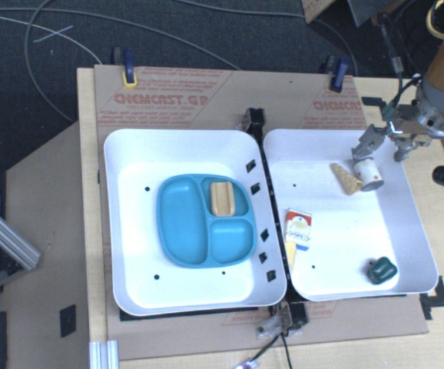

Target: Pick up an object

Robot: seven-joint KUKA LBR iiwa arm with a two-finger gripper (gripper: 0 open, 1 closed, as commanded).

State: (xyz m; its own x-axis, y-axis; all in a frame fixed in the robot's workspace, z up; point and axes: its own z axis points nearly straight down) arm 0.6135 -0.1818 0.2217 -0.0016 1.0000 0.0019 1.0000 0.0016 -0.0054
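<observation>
Biggest thing on the bench (53, 206) was the pair of white bins sitting side by side. The left bin (130, 283) had a blue divided plate (183, 221) in the middle of it, and a small tan wooden block (222, 198) sat in the plate's upper right compartment. The right bin (345, 267) had the loose stuff: a red and white carton (298, 230) lying near its left wall, a dark green lump (381, 269) down by the lower right corner, and a tan cone-ish piece (346, 178) with a little white cup (370, 174) touching it near the top. The gripper (382, 140) hung over that upper right area just above the cup, fingers looked spread apart, nothing between them.
</observation>
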